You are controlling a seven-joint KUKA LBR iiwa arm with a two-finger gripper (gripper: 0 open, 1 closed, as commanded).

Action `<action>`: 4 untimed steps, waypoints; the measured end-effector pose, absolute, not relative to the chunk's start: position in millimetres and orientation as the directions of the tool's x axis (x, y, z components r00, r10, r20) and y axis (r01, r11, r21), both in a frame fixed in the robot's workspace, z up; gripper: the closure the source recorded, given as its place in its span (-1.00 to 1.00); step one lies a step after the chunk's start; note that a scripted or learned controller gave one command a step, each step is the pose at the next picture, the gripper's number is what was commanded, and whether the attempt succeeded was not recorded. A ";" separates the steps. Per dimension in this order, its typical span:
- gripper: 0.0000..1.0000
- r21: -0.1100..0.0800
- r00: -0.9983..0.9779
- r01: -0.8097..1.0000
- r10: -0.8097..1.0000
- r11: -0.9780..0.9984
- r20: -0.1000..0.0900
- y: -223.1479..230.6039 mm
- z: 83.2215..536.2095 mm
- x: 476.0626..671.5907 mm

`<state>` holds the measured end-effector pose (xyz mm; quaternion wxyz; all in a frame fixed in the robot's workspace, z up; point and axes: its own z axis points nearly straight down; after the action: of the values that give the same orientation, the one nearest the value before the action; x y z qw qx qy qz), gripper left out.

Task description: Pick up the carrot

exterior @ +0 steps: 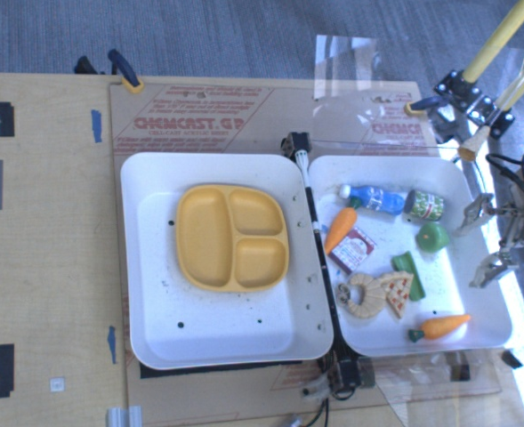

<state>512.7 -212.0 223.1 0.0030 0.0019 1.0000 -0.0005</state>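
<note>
Nearest the viewer, a carrot (443, 326) is seen lying loose by the right bin's (491, 336) front edge, a second carrot (340, 229) lies farther back, while the pincer's opening cannot be told and nothing is seen held.

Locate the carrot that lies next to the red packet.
The carrot lies in the right bin, at its left side near the divider between the bins, slanting just above-left of the red packet and below the blue bottle.

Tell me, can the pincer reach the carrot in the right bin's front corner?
Probably yes. The pincer sits at the right bin's far edge, and that carrot lies uncovered nearby with nothing between them.
</note>
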 end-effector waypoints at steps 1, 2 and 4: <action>-1.00 0.005 -0.999 0.038 0.038 0.999 -0.003 -112.2 217.5 507.3; -1.00 -0.007 -0.999 -0.047 -0.048 0.999 -0.019 -176.2 332.8 582.4; -1.00 0.004 -0.997 -0.083 -0.083 0.997 -0.001 -59.6 238.9 562.1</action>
<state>562.1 -59.6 238.9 0.0006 -0.0413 0.9991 0.0019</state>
